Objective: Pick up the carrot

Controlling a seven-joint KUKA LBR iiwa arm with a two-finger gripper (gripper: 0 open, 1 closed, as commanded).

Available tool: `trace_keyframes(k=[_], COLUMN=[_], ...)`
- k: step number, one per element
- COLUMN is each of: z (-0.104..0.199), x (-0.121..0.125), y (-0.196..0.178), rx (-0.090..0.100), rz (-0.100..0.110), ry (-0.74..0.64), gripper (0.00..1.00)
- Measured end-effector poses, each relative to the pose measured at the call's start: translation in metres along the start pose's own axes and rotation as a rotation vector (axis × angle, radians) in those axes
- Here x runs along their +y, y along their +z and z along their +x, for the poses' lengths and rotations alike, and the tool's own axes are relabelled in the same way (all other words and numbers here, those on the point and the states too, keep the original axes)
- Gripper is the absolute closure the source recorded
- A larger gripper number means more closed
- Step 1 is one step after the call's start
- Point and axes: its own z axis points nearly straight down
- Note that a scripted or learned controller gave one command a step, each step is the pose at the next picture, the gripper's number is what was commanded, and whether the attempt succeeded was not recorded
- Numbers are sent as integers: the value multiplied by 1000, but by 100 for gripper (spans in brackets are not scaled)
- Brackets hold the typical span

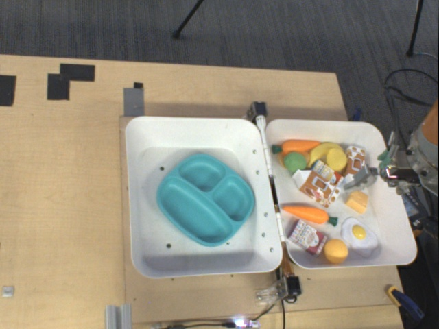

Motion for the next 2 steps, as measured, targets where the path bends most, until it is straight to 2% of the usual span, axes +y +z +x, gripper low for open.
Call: trace_keyframes(k=[1,2], z=[58,54], x=[-6,-5], y=[138,168], rx=[2,2], rz=[2,-2], ry=[-240,8], gripper=[0,0])
